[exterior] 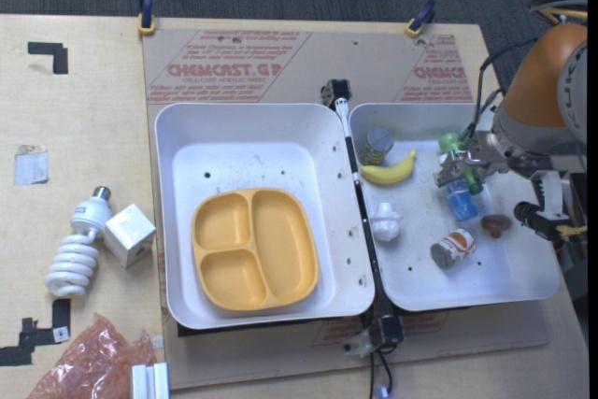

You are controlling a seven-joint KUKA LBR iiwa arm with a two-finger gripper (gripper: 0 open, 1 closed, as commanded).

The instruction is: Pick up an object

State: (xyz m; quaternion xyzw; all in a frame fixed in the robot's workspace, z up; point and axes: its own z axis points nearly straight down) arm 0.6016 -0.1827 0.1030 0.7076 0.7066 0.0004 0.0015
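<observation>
The right bin (523, 285) holds a yellow banana (389, 171), a small round tin (378, 145), a white crumpled lump (385, 223), a red-and-white can (453, 248) lying on its side, a small brown piece (494, 224), a blue bottle (462, 199) and a green object (451, 143). My gripper (458, 168) reaches in from the right and hangs right over the top end of the blue bottle, beside the green object. Its metal parts hide where it meets the bottle.
The left bin (177, 154) carries a yellow divided plate (252, 248). A spiral light bulb (77, 248), a white cube (130, 235) and a red mesh bag (93, 360) lie on the bench to the left. Clamps sit between the bins.
</observation>
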